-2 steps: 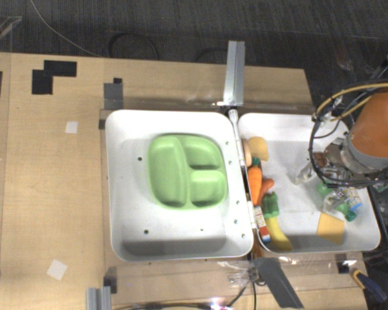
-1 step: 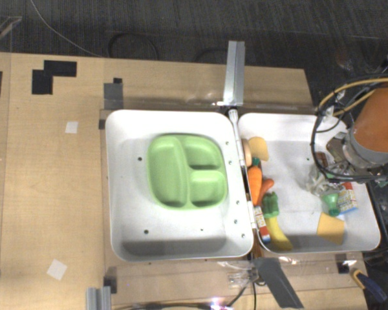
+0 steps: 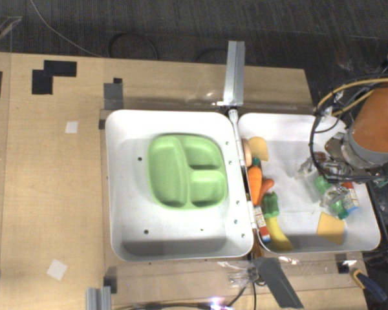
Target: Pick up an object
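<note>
arm over the right bin, hand low among the clutter

from my seat i see the arm [image 3: 375,124] reaching in from the right, its orange band sitting above the far right side of the right bin [image 3: 291,144]. the hand [image 3: 330,176] is down inside that bin, near its right wall, and i cannot tell how it is set, because the wrist and cables cover it.

just under the hand lies a small clear and green item with a red and blue patch [image 3: 339,199]; it is too blurred for me to name. whether the hand touches it, i cannot tell. a yellow wedge block [image 3: 330,228] rests near the bin's front right corner, just below that item.

along the left wall of the right bin runs a line of toy food: a pale yellow piece [image 3: 257,148] at the top, a carrot [image 3: 254,181] beneath it, a green piece [image 3: 270,205] beside the carrot, and a banana [image 3: 276,232] at the front.

the left bin [image 3: 126,192] holds a green divided plate [image 3: 185,170], lying flat near its middle. both bins sit side by side on the wooden counter [image 3: 45,192].
</note>
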`<state>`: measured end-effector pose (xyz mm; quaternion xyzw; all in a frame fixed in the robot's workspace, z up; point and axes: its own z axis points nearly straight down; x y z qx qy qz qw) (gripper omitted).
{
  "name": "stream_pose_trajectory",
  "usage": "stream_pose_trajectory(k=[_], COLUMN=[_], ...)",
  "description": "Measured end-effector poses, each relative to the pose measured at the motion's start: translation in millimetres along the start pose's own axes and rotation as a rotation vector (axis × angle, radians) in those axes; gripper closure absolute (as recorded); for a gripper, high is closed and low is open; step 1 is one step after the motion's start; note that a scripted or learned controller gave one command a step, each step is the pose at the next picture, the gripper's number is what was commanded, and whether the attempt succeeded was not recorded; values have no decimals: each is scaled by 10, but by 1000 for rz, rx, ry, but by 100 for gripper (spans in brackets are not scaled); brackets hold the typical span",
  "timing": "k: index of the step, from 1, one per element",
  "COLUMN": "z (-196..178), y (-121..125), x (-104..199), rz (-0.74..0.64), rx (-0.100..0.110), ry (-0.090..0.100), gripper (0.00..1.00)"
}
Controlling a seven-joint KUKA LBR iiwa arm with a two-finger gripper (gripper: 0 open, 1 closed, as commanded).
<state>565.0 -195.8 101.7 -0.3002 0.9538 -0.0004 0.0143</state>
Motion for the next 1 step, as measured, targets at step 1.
stream_pose_trajectory(k=[1], z=[110], y=[59], x=[222], rz=[44], rx=[2], ry=[13], gripper=[0])
